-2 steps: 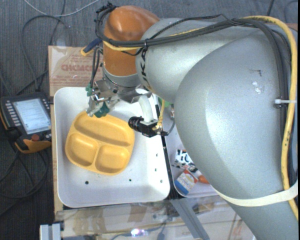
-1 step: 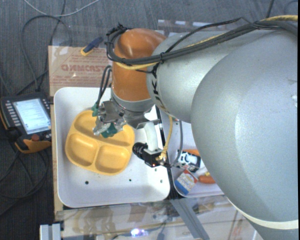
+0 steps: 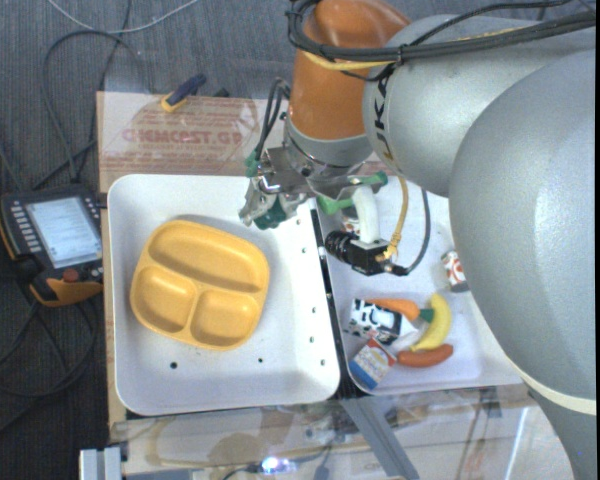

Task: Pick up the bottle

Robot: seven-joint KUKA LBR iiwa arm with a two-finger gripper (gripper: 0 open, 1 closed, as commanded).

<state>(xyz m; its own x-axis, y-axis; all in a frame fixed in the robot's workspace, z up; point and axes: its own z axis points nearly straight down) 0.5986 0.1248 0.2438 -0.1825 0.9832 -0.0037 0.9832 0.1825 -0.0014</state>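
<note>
Two shallow white bins are seen side by side beneath the grey-and-orange arm (image 3: 500, 168). The left bin (image 3: 290, 368) is occupied by a single yellow divided plate (image 3: 200, 283), laid flat with its three compartments facing up. The right bin (image 3: 465, 368) is crowded toward its near end. A banana (image 3: 436, 326) is laid beside an orange carrot (image 3: 395, 307), and a red-orange sausage-shaped piece (image 3: 425, 356) is seen touching the banana's lower end. A black-and-white item (image 3: 373, 318), too small to identify, is placed just left of the carrot, and a blue-rimmed tub (image 3: 368, 365) is tucked into the near left corner. The bottle (image 3: 453, 268), taken to be the small white-and-red container at the right side of that bin, is largely hidden behind the arm, so its shape cannot be confirmed. The gripper (image 3: 298, 209) is held over the far end of the wall where the two bins meet, well apart from the bottle. Its green-tipped fingers (image 3: 267, 214) are spread wide, one over each bin, and nothing is gripped between them. Much of the right bin is covered by the arm's bulk. Beyond the bins a printed cardboard sheet (image 3: 170, 138) is laid, with a blue-and-yellow tool (image 3: 183, 90) at its far edge. A handheld control pendant (image 3: 48, 233) is seen on the carpet (image 3: 40, 68) to the left.
</note>
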